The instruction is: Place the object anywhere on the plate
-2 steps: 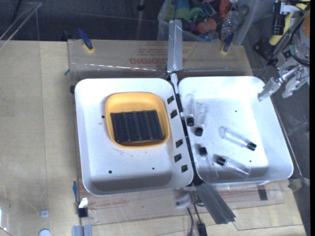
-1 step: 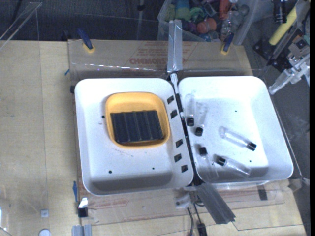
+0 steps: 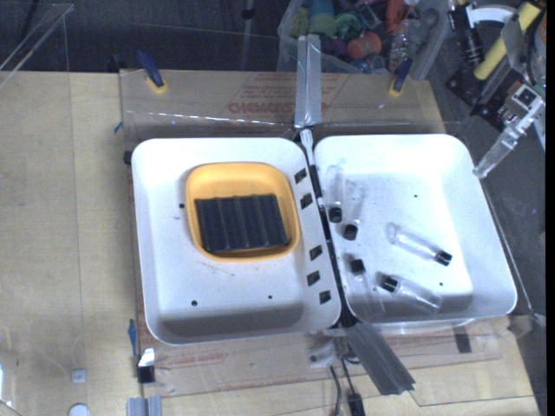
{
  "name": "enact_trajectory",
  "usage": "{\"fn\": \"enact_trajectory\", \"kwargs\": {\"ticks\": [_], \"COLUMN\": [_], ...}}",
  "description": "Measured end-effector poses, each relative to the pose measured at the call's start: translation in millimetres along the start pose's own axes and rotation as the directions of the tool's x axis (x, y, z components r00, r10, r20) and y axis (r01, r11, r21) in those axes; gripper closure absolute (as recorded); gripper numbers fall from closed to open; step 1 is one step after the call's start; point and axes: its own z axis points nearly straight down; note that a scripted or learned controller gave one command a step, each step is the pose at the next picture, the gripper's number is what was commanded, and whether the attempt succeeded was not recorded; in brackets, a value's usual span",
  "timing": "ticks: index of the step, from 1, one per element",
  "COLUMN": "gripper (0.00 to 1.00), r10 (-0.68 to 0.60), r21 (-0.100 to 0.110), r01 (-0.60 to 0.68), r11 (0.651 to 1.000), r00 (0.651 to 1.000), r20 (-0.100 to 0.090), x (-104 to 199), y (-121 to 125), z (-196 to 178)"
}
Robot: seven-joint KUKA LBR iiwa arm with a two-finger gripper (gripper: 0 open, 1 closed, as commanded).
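Observation:
A yellow-orange plate [image 3: 238, 180] lies in the left bin [image 3: 156, 232], and a dark ridged rectangular insert [image 3: 241, 222] covers most of its floor. Several clear vials with black caps lie in the right bin [image 3: 451, 163]: one [image 3: 414, 243] near the middle, one [image 3: 408, 291] toward the front, and two [image 3: 342, 199] close to the divider. My gripper [image 3: 487, 161] hangs at the upper right, over the right bin's far right rim. It is well away from the vials and the plate, and I see nothing in it.
A grey divider strip [image 3: 319, 232] with black clips runs between the bins. A clear container of colourful toys [image 3: 364, 16] stands behind the bins. Cables and yellow parts of the arm [image 3: 503, 33] crowd the top right corner.

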Motion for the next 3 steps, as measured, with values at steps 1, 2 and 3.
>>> {"fn": "enact_trajectory", "kwargs": {"ticks": [1, 2, 3], "gripper": [0.00, 0.00, 0.00], "r10": [-0.344, -0.468, -0.605], "r21": [0.001, 0.001, -0.001], "r01": [0.345, 0.468, 0.605], "r11": [0.939, 0.884, 0.796], "r00": [0.939, 0.884, 0.796], "r20": [-0.006, -0.006, -0.005], "x": [-1.0, 8.2, 8.2], "y": [-2.2, 5.9, 6.0], "z": [10.8, 32.2, 30.3]}}
